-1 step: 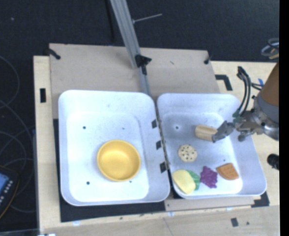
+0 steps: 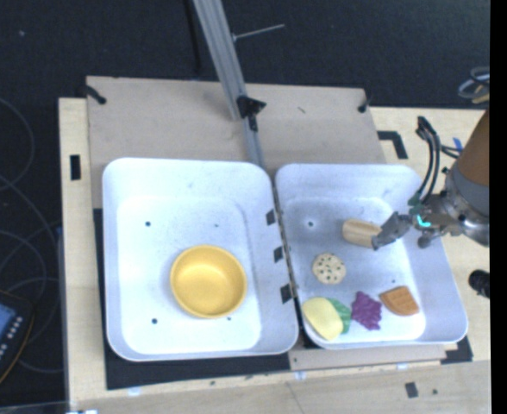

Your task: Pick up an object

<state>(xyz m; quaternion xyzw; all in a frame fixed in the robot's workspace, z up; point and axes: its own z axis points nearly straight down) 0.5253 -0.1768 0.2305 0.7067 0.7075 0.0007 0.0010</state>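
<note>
Camera view: a tan roll (image 2: 359,230) lies on the floor of the right bin (image 2: 322,188), in its upper half and nearer the right wall. The gripper (image 2: 390,231) sits low over the bin, just beside the roll's right end, reaching in from the right with its dark fingers pointing left toward the roll. Whether the fingers are spread or closed cannot be told from this angle, and the roll is not seen between them; whether they touch it cannot be told either. Below the roll, near the bin's middle, lies a round cookie (image 2: 328,268) with dark specks. Along the bin's near edge sit three items in a row: a yellow and green piece (image 2: 325,317) at the left corner, a purple grape bunch (image 2: 366,310) just beside it, and an orange wedge (image 2: 400,301) to the right, slightly apart from the grapes. The left bin (image 2: 150,188) holds a yellow bowl (image 2: 208,280), upright, set below its centre. Both bins rest side by side, touching, on a pale bench (image 2: 176,119). A grey metal rail (image 2: 223,50) runs in from the top toward the seam between the bins.
</note>
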